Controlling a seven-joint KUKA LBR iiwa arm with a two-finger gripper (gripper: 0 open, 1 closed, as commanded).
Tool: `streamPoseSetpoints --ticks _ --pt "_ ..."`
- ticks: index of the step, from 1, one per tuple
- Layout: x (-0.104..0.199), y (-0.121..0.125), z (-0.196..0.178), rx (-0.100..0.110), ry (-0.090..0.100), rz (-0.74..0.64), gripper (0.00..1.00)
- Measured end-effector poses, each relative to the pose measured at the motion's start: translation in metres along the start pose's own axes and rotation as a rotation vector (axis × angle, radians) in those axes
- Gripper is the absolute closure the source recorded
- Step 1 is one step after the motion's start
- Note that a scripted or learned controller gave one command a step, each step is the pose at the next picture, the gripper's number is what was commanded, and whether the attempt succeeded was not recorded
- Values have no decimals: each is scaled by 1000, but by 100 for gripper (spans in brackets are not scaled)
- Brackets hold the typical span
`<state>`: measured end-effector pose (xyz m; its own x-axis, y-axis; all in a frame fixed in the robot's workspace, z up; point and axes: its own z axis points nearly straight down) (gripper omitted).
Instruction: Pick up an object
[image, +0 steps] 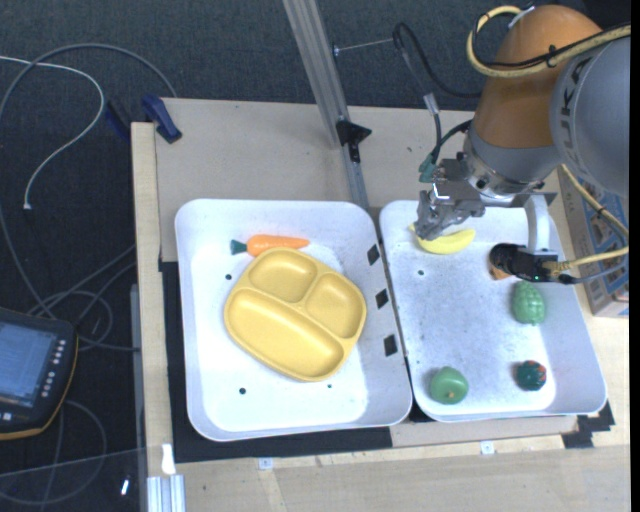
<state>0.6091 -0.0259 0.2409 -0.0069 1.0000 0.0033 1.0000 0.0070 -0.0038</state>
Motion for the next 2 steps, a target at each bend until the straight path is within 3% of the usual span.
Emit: streamPoseSetpoints --ticks 1,2 --pt "64 -2 4 0 0 -1 100" --pt "117 12 0 -7 -1 0 100"
